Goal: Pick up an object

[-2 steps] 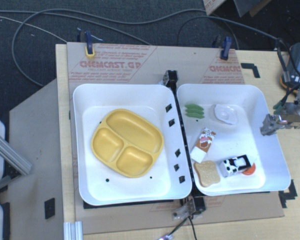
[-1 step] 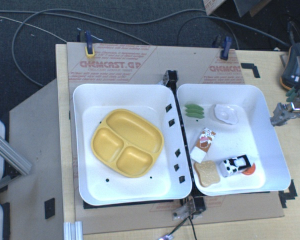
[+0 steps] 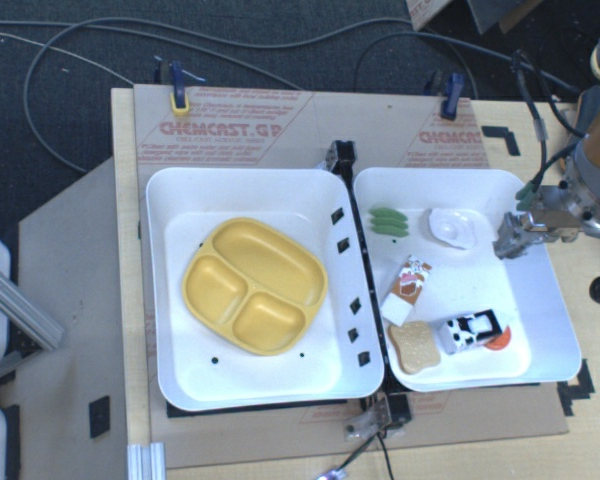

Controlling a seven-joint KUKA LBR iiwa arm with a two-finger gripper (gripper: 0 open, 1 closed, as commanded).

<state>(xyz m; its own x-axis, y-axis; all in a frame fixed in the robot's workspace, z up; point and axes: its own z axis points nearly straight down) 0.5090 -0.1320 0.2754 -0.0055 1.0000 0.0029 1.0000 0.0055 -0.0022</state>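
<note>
The right bin [image 3: 550,298] holds several small items: a green pod-like piece [image 3: 388,221], a white cup-like piece [image 3: 452,227], a brown and white packet [image 3: 408,286], a toast slice [image 3: 415,346] and a black and white cow toy [image 3: 470,332] with a red bit beside it. My gripper [image 3: 512,238] hangs over the bin's right side, just right of the white piece and apart from it. Nothing shows between its fingers.
The left bin [image 3: 170,268] holds a yellow divided plate [image 3: 255,285]. A black divider with clips [image 3: 352,268] runs between the bins. Blue clamps [image 3: 180,83] hold the cardboard at the back. Cables cross the dark floor beyond.
</note>
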